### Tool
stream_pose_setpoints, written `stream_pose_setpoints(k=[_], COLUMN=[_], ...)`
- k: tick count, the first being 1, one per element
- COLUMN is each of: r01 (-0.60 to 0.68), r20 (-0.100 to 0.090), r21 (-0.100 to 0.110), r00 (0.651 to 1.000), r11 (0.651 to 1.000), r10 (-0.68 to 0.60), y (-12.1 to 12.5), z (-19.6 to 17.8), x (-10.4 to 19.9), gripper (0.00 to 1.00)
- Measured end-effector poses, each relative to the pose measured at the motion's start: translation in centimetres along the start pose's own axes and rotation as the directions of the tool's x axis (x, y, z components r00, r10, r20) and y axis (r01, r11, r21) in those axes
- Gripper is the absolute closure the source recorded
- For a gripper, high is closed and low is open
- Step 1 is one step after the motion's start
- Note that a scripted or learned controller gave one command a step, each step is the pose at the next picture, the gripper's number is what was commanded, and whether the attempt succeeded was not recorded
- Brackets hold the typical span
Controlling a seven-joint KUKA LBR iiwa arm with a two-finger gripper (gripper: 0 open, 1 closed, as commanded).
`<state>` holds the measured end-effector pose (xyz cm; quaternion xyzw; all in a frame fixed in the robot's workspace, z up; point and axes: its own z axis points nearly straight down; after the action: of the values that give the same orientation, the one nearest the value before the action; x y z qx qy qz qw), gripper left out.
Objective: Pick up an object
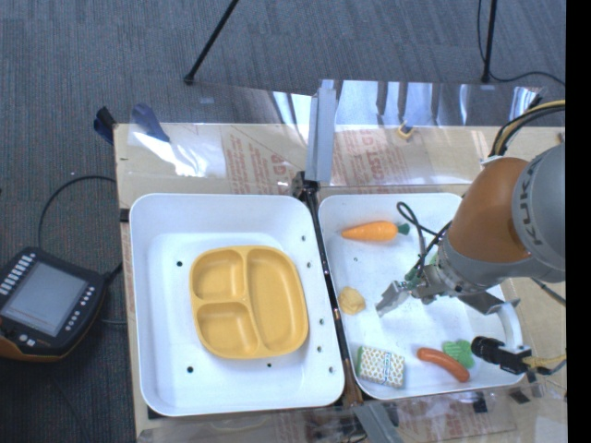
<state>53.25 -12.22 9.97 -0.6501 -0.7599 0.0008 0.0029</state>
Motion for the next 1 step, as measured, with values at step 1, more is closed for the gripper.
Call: stream_pose_setpoints(k=[1], r01=[-0.055], r20=[0.001], r21=[0.001], r00=[0.999], r11=[0.999], r10=[0.054], y=[10.70], z=[1.55], x=[-3.39], gripper=[0.00])
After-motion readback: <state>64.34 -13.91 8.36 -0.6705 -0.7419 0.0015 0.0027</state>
